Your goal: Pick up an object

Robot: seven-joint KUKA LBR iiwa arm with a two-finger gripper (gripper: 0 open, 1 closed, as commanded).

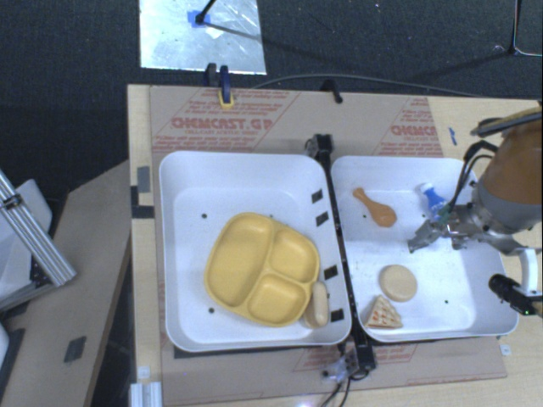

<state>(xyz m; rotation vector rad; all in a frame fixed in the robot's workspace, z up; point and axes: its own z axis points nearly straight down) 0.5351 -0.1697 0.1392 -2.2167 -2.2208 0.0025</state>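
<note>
claw (pixel 422 242) low in the right bin (pixel 488 312), mid-far; spread or pressed together: cannot tell. nothing seen between its tips. nearest candidates: blue piece (pixel 432 197) just beyond, drumstick (pixel 376 209) left, round biscuit (pixel 397 282) nearer. likely lining up on one.

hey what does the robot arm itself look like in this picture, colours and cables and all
The arm comes in from the right: a rounded grey body with a broad orange band above the wrist. Thin black cables loop along its left side. The gripper at its end is dull grey metal, with a black block low at the right.
</note>
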